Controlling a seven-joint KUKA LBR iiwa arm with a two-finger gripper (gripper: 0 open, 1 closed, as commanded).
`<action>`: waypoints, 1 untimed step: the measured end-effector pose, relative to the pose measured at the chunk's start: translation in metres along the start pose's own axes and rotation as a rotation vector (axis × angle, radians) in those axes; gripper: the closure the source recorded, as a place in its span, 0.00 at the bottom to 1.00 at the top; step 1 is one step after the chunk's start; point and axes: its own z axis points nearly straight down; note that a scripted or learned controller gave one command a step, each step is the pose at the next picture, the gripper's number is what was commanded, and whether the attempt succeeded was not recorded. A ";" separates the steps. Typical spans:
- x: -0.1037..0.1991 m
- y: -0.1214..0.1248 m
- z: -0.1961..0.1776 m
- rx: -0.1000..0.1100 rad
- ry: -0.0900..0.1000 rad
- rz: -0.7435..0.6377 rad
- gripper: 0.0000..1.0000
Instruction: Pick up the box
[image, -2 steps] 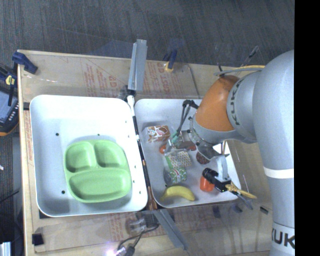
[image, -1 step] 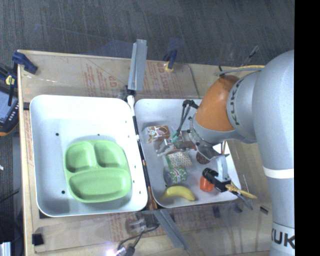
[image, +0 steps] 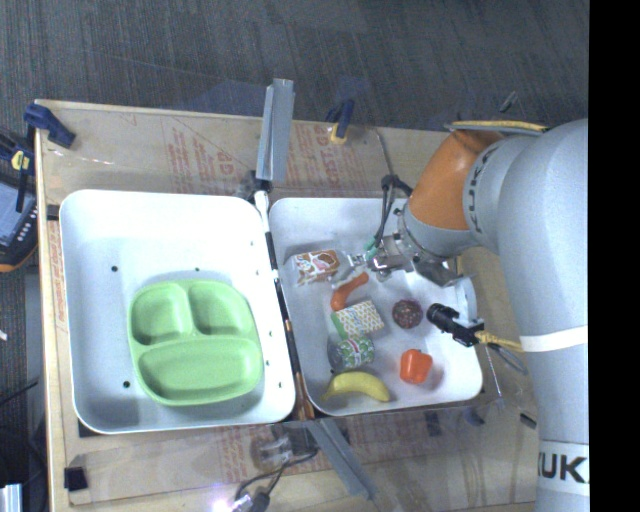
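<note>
Two white bins are sitting side by side on the bench, and my gripper (image: 378, 262) is hovering in the right bin (image: 300, 225) just above the box (image: 359, 319).

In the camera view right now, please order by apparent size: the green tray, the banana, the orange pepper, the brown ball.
1. green tray, clearly largest
2. banana
3. orange pepper
4. brown ball

The pepper and ball look nearly alike, so that order is unsure.

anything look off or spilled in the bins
Nothing spilled or damaged. The right bin is crowded: box, can, banana and others lie loosely jumbled. The green tray sits flat in the left bin.
</note>
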 end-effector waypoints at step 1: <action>0.025 -0.050 0.000 0.001 0.001 -0.089 0.00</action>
